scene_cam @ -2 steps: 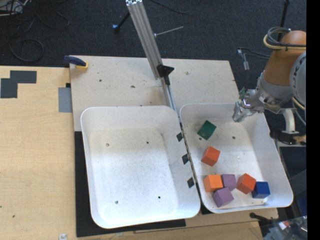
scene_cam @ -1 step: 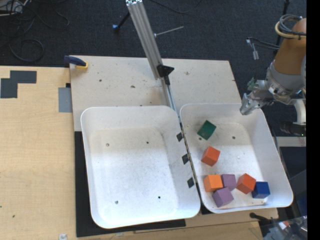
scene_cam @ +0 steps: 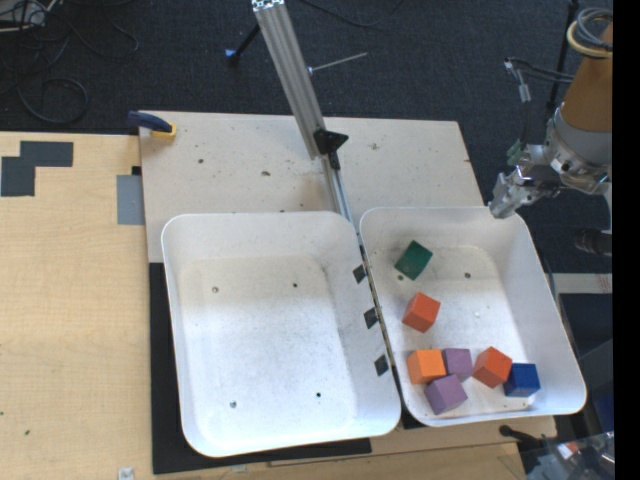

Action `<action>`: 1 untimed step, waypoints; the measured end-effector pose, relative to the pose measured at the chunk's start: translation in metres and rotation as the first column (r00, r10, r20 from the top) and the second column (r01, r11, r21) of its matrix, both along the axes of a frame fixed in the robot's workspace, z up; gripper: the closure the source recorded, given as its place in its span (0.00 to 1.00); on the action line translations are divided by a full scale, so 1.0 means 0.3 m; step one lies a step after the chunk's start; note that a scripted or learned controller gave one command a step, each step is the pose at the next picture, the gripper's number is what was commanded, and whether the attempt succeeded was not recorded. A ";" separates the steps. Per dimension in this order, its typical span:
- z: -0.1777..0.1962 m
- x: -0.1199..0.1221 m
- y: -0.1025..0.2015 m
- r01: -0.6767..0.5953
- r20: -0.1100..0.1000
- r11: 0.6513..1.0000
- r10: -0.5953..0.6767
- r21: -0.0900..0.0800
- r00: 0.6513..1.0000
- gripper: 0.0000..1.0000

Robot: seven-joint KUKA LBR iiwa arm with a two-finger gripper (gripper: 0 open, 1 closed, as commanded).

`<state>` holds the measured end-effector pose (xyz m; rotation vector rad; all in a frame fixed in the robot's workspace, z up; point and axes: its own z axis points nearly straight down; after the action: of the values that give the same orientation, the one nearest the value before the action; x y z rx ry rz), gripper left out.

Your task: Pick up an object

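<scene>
The right bin (scene_cam: 535,268) holds several cubes. A green cube (scene_cam: 413,260) lies near its far left, with an orange-red cube (scene_cam: 421,311) below it. Along the near edge sit an orange cube (scene_cam: 427,365), two purple cubes (scene_cam: 457,361) (scene_cam: 445,394), another orange-red cube (scene_cam: 491,366) and a blue cube (scene_cam: 522,379). My gripper (scene_cam: 503,201) hangs at the bin's far right corner, above the rim, well away from every cube. Nothing shows between its fingers.
The left bin (scene_cam: 190,268) stands beside the right one, with black clips (scene_cam: 369,317) along the shared edge. A slanted aluminium bar (scene_cam: 293,68) rises behind the bins. A blue-yellow clamp (scene_cam: 152,123) sits at the board's far left corner.
</scene>
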<state>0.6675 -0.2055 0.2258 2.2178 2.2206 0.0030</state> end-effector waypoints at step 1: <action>0.036 -0.074 0.161 -0.003 -0.006 1.000 0.003 0.003 1.000 1.00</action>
<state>0.6453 -0.1572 0.2367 2.2194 2.2279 0.0003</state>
